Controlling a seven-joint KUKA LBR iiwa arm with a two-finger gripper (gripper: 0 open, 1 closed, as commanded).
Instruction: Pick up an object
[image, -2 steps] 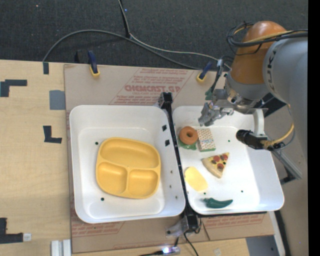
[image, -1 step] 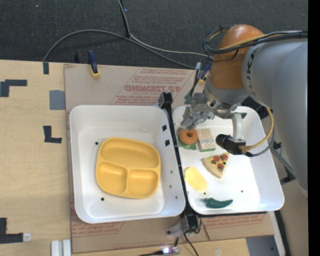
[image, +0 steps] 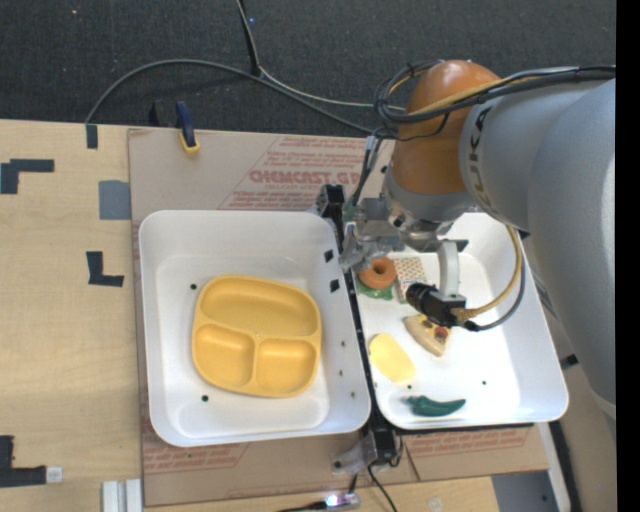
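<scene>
In the right bin (image: 520, 385) lie an orange doughnut-like ring (image: 377, 274), a checked waffle-like piece (image: 409, 269), a wedge of cake or sandwich (image: 430, 336), a pale yellow oval (image: 391, 358) and a dark green pepper (image: 436, 405). My gripper (image: 392, 243) hangs over the far left part of this bin, just above the orange ring and the waffle piece. The wrist body hides its fingertips. Nothing is seen held.
The left bin (image: 165, 300) holds a yellow divided plate (image: 258, 333). The ridge where the two bins meet (image: 352, 330) runs just left of the gripper. Black cables (image: 300, 95) cross the bench at the back. A blue and yellow clamp (image: 186, 128) sits at the cardboard's far left corner.
</scene>
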